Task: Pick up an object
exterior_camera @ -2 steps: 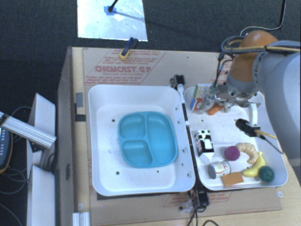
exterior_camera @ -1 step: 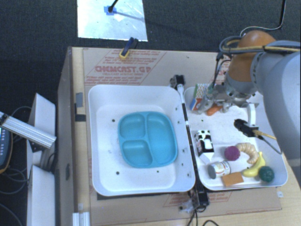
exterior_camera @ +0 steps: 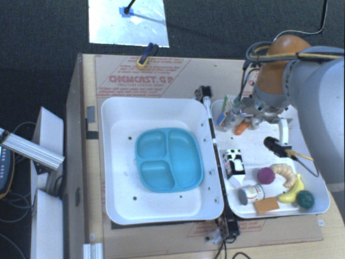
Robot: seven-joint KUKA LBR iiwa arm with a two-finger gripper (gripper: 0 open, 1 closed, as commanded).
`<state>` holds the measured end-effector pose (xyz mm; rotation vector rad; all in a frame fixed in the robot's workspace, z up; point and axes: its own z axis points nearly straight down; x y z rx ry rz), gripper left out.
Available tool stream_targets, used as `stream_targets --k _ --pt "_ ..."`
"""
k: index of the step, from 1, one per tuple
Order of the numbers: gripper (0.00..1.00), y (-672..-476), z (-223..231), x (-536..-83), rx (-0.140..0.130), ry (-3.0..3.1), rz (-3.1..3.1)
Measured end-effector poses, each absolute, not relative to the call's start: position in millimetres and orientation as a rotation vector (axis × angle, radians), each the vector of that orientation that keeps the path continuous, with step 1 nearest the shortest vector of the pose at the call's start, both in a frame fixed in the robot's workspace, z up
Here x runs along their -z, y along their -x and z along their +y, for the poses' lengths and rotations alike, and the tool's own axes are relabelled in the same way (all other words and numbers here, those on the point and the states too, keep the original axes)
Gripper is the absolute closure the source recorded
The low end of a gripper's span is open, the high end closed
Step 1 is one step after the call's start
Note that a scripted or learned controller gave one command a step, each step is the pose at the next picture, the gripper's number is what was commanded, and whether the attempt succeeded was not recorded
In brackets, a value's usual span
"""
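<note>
Arm reaching into the right bin's far corner

The gripper (exterior_camera: 243,117) is hanging low over the right bin (exterior_camera: 321,198), an orange carrot-like piece (exterior_camera: 242,127) lying just beneath it, touching or nearly so; whether it is gripped, I cannot tell. A blue divided plate (exterior_camera: 168,159) is sitting in the left bin (exterior_camera: 121,209).

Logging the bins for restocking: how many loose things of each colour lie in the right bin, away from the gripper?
Yellow banana: 1
Magenta ball: 1
Dark green ball: 1
Orange-brown block: 1
Black-and-white block: 1
Pale croissant-shaped piece: 1
Small tin can: 1
Total: 7
</note>
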<state>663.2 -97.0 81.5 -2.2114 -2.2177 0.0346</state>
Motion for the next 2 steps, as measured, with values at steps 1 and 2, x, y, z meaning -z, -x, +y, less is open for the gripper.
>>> stream_targets --k 1,2 --pt "1.0 -664.3 -96 -92 -0.028 2.213 -2.216" --pt "1.0 -639.1 -29 -186 0.007 2.218 -2.229"
